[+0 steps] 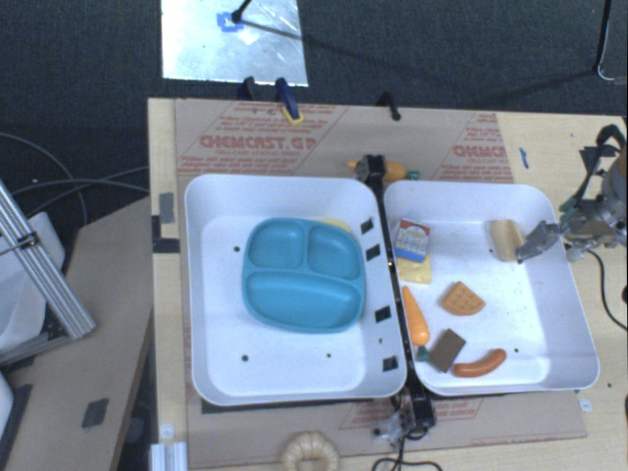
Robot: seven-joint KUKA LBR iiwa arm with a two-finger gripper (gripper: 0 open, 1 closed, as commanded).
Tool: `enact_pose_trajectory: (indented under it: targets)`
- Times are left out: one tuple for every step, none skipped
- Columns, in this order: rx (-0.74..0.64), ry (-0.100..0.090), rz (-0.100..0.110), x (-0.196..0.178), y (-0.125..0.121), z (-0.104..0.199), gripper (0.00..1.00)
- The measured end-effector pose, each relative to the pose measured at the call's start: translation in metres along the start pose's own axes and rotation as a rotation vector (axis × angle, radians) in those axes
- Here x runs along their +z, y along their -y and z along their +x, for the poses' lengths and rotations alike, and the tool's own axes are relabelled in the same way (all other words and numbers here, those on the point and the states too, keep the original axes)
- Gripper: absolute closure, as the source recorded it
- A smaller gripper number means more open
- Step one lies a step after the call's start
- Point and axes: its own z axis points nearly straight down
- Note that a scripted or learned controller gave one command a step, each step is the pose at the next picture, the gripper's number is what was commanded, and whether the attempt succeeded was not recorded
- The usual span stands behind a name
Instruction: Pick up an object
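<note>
Step in hand: approach; nothing is lifted yet, and the hand (538,240) sits at the right edge of the frame, over the right rim of the right bin (564,292).
Hand state: too blurred and small to tell whether it is apart or together.
Task's thing: likeliest the bread roll (504,239), just left of the hand in the right bin's upper right.
Next move: judged, a short shift left and down to straddle the roll.
Bread roll: tan, stubby cylinder, matte.
Other pieces: ridged orange cracker (462,299); glossy sausage (479,363); tapered carrot (416,316); flat brown block (447,348); printed small carton (411,240).
Left bin (211,292): smooth blue divided plate (302,274), three compartments.
</note>
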Motion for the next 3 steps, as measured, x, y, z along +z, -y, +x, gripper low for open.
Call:
enact_pose_trajectory:
  targets:
    - [-0.003, 0.003, -0.012, -0.007, -0.003, 0.001, 0.0]
    - [-0.003, 0.002, -0.009, 0.035, -0.007, 0.002, 0.0]
    - [-0.002, 0.002, -0.009, 0.079, -0.004, 0.007, 0.0]
